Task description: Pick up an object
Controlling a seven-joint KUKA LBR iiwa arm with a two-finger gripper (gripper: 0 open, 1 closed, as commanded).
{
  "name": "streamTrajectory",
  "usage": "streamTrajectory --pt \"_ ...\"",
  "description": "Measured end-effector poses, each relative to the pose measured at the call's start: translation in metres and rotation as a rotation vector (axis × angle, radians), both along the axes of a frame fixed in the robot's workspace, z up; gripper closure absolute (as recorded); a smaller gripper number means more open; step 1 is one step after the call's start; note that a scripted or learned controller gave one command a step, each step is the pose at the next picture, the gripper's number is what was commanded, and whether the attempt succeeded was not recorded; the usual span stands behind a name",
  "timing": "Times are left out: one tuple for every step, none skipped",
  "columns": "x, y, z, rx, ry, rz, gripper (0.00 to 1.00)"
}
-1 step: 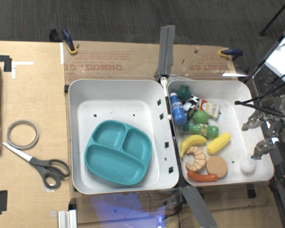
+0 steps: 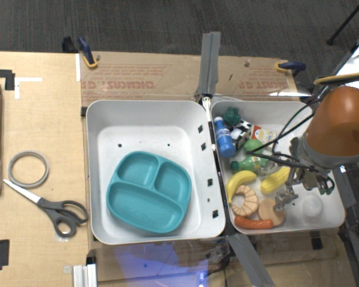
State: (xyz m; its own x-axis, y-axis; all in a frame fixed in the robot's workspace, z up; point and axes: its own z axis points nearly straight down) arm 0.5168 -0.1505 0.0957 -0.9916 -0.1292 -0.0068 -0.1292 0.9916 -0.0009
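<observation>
Camera view has the gripper (image 2: pixel 285 197) down low in the right bin (image 2: pixel 332 220), hovering by a tan round piece (image 2: pixel 269 210) and a yellow corn-like toy (image 2: pixel 276 179) — can't tell how its tips are set. Stuff's packed tight: banana (image 2: pixel 240 180), shrimp-looking ring (image 2: pixel 246 201), red sausage (image 2: pixel 253 223). My guess — it clips a neighbour and closes on nothing.
</observation>
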Motion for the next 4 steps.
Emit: streamTrajectory --pt "0.002 0.047 -0.001 0.001 0.001 -0.066 0.00" --pt "0.017 -0.072 0.036 -0.001 0.002 -0.087 0.00" --pt "-0.016 -0.018 -0.004 0.001 0.006 -0.081 0.00" --pt "0.041 0.046 -0.003 0.000 0.004 -0.126 0.00"
